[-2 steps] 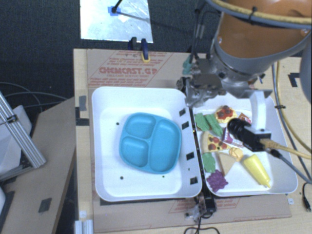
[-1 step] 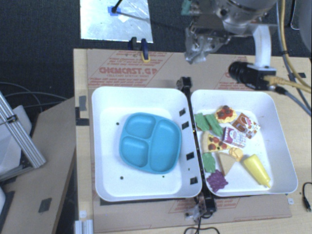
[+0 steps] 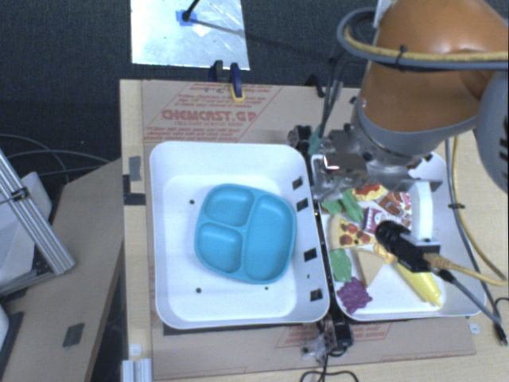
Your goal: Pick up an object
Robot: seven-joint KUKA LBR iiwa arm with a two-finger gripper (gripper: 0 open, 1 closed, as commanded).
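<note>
On the left we see the blue divided plate (image 3: 243, 233) in the left bin (image 3: 171, 213). In the right bin (image 3: 425, 305) toy food lies heaped: purple grapes (image 3: 355, 294), a yellow banana (image 3: 420, 281). The gripper (image 3: 338, 169) hangs over the heap's far end, its grasp hidden, so we cannot tell; we judge the banana light, stiff and smooth, best taken mid-length.

Dark blue-grey floor (image 3: 64, 46) surrounds the cardboard-topped table (image 3: 208, 110). A shiny metal sheet (image 3: 189, 22) lies far behind; aluminium framing (image 3: 28, 213) stands left.

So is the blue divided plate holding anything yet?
Empty: the blue divided plastic plate in the left white bin shows three bare compartments.
</note>
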